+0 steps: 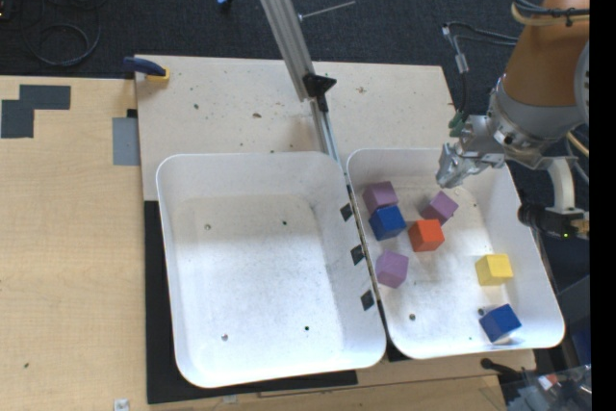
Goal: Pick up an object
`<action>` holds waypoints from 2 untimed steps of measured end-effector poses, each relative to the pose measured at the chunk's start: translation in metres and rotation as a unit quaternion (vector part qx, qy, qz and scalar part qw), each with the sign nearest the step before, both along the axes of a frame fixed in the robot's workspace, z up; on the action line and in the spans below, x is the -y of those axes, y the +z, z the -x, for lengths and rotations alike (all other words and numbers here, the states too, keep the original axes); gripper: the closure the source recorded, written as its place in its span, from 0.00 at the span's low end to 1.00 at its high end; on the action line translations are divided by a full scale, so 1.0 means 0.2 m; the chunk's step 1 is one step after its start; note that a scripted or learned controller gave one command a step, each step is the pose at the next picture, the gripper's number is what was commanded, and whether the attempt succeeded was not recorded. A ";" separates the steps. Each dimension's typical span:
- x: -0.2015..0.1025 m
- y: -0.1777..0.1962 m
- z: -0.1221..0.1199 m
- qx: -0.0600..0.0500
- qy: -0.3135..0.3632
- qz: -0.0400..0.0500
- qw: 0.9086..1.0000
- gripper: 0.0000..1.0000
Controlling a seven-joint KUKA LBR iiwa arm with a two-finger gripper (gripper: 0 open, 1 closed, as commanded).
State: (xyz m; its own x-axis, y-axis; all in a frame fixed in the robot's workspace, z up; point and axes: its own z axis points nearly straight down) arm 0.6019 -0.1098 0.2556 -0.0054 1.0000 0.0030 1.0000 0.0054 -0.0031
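Observation:
The right bin (539,303) holds several small blocks. A purple block (379,195) and a blue block (387,221) sit near its left wall, with another purple block (392,269) below them. An orange block (425,235) lies mid-bin beside a purple block (442,206). A yellow block (494,269) and a second blue block (500,321) lie toward the front right. My gripper (450,174) hangs over the back of this bin, just above and right of the purple block beside the orange one. Nothing shows between its fingers.
The left bin (192,207) stands beside the right one, parted from it by a wall with black clips (356,253). A slanted aluminium post (289,34) rises behind the bins. A blue and yellow clamp (146,68) lies at the bench's back left.

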 end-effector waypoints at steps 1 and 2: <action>-0.24 -0.05 0.02 0.000 -0.001 0.000 1.000 1.00; -0.56 -0.09 0.00 -0.001 0.000 0.000 1.000 1.00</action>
